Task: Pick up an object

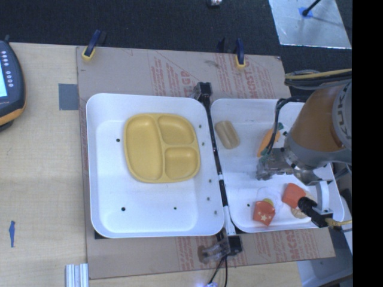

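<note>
Looking down on the bench, we see the gripper (pixel 267 171) lowered into the right bin (pixel 239 109), its dark tip near the bin floor just below the orange carrot-like piece (pixel 267 141), and whether it is released or clenched on anything we cannot tell, since the wrist and the bulk of the arm (pixel 317 130) hide that end from above. Nothing is visibly caught there. We judge that the arm stands where it does because the small pickable things are all gathered in this bin: the tan bread-shaped piece (pixel 227 134) lies near the bin's left wall, the carrot-like piece leans by the arm, and the red block with a star (pixel 264 213) and the red-orange piece (pixel 293 194) lie toward the bin's near edge. The tip sits between these rather than squarely over any one, so we would guess the carrot-like piece, nearest it, is the likeliest target, though that is only a guess. The left bin (pixel 102 160) holds the yellow divided plate (pixel 161 147), well apart from the arm's reach at present. The bins sit edge to edge on a clamped cardboard sheet (pixel 173 70), presumably so they stay put under contact.
</note>
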Tool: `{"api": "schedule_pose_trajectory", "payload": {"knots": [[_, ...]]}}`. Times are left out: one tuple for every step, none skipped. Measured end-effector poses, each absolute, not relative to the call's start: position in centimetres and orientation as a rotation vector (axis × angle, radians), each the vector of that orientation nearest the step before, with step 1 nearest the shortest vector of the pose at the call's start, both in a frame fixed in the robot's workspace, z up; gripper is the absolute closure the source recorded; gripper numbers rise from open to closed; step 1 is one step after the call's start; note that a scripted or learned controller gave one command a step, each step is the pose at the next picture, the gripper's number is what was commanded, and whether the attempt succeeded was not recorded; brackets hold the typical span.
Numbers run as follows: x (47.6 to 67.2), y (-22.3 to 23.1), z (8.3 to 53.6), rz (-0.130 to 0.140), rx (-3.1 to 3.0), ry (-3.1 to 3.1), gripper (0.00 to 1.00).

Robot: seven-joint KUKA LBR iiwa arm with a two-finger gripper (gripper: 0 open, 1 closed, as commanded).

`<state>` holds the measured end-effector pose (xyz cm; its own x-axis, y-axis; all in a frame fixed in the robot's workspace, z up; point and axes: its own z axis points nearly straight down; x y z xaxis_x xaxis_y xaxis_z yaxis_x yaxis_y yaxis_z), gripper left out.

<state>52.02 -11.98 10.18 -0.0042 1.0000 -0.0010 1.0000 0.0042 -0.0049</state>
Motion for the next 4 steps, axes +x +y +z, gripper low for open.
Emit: {"api": "schedule_pose_trajectory", "payload": {"knots": [[52.0,-12.0,10.1,0.006,-2.216,-2.224,0.0],[56.5,-13.6,9.2,0.0,-2.216,-2.229,0.0],[54.7,-21.6,9.2,0.004,-2.225,-2.221,0.0],[65.8,-16.1,9.4,0.003,-2.208,-2.232,0.0]]}}
